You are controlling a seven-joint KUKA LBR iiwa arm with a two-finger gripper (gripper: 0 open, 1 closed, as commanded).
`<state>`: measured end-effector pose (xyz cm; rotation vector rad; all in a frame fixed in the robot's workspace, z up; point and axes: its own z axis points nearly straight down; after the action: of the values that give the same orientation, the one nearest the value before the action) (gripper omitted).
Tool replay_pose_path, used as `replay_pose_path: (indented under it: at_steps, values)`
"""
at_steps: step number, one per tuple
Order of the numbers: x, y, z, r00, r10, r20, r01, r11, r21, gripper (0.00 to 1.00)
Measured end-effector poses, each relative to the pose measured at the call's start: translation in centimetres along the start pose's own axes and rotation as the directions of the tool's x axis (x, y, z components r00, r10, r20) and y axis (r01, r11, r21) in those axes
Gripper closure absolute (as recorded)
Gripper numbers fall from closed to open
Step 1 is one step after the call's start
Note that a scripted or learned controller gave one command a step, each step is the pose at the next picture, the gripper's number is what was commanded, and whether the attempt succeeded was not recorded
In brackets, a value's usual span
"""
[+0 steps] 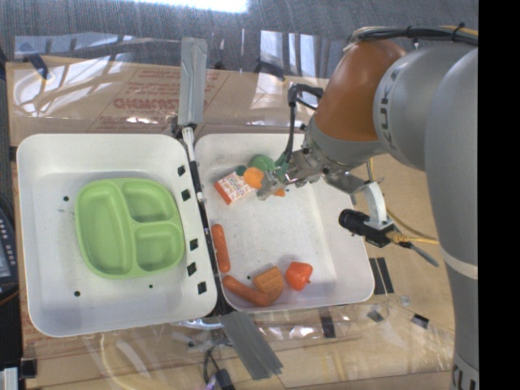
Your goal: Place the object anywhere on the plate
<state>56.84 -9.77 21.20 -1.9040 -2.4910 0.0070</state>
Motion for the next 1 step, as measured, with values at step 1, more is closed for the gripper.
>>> replay_pose_path:
  at_steps: [1]
  values:
    - [2.84,0.40,-7.92,0.984,0.177,0.002,-0.177,0.984,-0.003,1.00]
